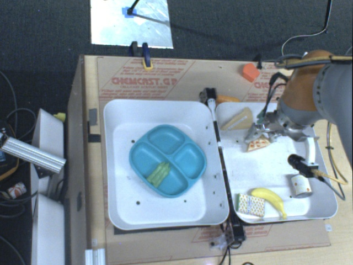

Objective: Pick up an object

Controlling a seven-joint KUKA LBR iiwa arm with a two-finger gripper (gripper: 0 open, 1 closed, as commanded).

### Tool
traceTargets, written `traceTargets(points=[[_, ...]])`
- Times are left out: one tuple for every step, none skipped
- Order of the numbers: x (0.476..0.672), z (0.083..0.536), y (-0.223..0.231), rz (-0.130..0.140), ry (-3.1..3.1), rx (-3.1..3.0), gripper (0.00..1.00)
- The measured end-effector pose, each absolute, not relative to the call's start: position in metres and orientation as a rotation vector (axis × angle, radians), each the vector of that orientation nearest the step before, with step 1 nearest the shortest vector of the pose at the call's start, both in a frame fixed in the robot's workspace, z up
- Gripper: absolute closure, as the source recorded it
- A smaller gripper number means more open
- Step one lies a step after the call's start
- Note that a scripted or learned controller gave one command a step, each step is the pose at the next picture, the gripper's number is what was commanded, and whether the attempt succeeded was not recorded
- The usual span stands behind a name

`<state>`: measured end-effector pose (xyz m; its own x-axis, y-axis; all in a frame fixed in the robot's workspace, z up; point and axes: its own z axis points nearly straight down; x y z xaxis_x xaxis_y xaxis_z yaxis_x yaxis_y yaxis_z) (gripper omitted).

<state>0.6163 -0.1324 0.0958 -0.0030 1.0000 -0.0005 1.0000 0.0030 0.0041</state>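
From the overhead camera I see the grey arm with orange band [309, 90] bent down into the right white bin [325, 203]. Its gripper [263, 132] touches the flat triangular pizza-slice toy [257, 144] at this bin's upper part; finger state I cannot tell.

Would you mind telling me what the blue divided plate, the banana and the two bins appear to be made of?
The blue divided plate looks like molded plastic: uniform color, soft sheen, rounded compartment ridges. The banana is evenly yellow and smooth; whether it is real or a plastic toy, the view leaves open. The left bin and right bin look like thin white formed plastic, matte, with rounded corners and raised rims.
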Motion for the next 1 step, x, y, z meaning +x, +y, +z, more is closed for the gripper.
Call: traceTargets(points=[[0.6201, 0.1857, -0.0664, 0.006, 2.224, 2.214, 1.00]])
